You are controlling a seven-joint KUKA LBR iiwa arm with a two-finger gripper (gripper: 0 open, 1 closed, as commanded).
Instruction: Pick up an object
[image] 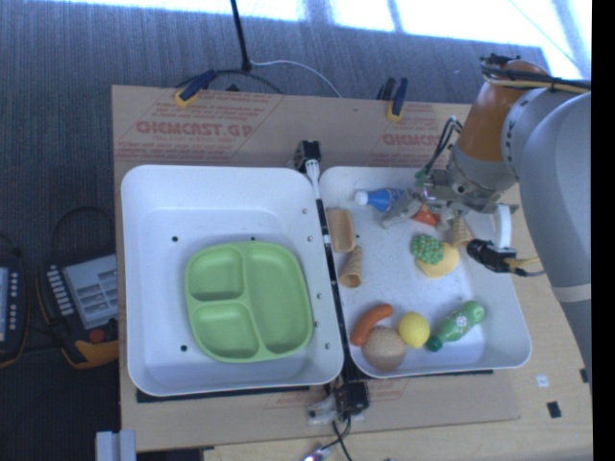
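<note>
The right bin (500, 349) holds several toy foods. My gripper (420, 206) hangs low over its back part, under the orange-banded wrist (490, 128). A small red-orange piece (426, 218) lies right under the gripper, and a blue and white bottle (379, 199) lies just to its left. A green and yellow vegetable (432, 254) sits in front of the gripper. Whether anything is held is hidden by the wrist.
Also in the right bin are a tan wafer (339, 229), an ice-cream cone (351, 267), an orange sausage (371, 322), a brown potato (383, 347), a lemon (414, 329) and a green bottle (457, 323). A green divided plate (250, 301) lies in the left bin (154, 219).
</note>
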